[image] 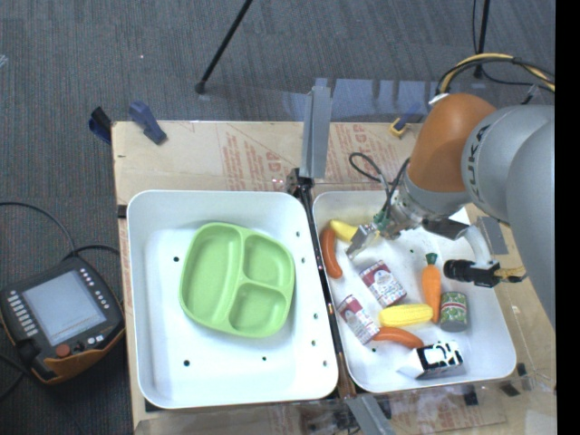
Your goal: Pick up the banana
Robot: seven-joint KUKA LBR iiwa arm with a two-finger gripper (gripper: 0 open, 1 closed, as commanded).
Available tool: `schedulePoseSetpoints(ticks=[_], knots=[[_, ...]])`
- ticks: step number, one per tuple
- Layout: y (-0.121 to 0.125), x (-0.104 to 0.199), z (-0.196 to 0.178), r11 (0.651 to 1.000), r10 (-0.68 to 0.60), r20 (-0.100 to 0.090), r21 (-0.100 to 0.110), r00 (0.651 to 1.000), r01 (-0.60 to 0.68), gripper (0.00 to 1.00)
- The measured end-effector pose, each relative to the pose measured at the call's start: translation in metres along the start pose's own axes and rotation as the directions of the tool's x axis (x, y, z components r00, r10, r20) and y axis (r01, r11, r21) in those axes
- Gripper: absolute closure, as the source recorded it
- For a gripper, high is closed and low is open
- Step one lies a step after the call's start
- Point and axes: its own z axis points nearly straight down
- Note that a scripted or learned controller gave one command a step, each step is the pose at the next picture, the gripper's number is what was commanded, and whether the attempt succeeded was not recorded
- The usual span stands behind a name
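The banana (343,230) is a short yellow piece lying at the far left of the right bin (494,333), close to its back wall. My gripper (365,238) has come down from the grey and orange arm and sits right against the banana's right end, low over the bin floor. From this angle the banana appears to rest on the bin floor rather than being lifted.
A red sausage (331,253) lies just left of and below the banana. Two small cans (383,284) (358,318), a corn cob (406,315), a carrot (431,287), a green can (453,311) and a black-white item (441,357) fill the right bin. A green divided plate (238,279) lies in the left bin (154,243).
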Motion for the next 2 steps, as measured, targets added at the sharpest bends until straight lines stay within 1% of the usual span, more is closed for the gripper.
schedulePoseSetpoints(ticks=[1, 2], knots=[[0.0006, -0.0001, -0.0096, 1.000, 0.002, -0.001, -0.001, 1.000, -0.002, 1.00], [0.0005, -0.0002, -0.0096, 1.000, 0.003, -0.001, -0.001, 1.000, -0.003, 0.00]])
